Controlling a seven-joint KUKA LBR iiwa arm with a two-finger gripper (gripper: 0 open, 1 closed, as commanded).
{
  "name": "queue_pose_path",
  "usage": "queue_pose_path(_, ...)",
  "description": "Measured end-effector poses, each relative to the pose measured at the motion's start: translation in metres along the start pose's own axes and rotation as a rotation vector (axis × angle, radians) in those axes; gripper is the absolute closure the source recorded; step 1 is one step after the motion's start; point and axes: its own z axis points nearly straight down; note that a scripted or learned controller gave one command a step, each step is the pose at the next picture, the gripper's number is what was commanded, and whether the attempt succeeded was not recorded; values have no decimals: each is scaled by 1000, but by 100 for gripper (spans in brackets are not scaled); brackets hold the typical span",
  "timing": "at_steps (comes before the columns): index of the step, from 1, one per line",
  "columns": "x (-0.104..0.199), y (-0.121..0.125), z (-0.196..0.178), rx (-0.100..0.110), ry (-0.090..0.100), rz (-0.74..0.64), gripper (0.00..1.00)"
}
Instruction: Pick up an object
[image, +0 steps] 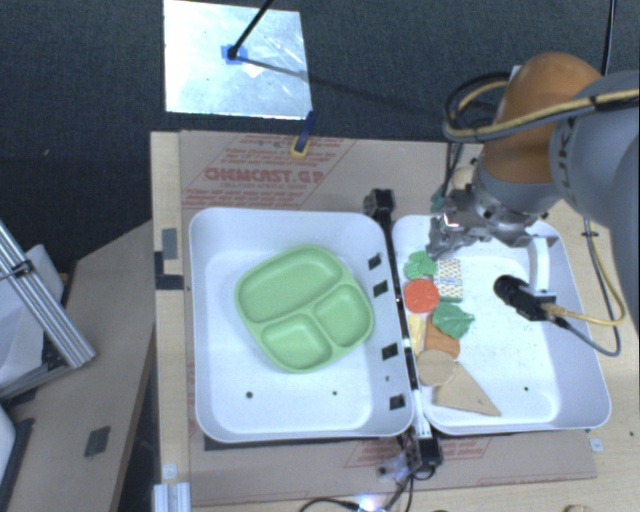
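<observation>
The tool (447, 232) hangs low over the back left corner of the right bin (575, 380), just behind a green piece (419, 266); the wrist hides its tips, so I cannot tell how it is set, and nothing shows in its grip. Along that bin's left wall, running forward from the green piece, lie a patterned card (449, 276), a red disc (421, 296), a second green piece (452, 319), an orange bit (441, 343), a tan round (433, 370) and a tan wedge (466, 395). Left of them, the left bin (215, 400) holds a green tray (303, 308) with three compartments.
</observation>
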Motion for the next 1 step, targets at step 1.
queue_pose_path(1,-6,-3,2,0,0,4,100)
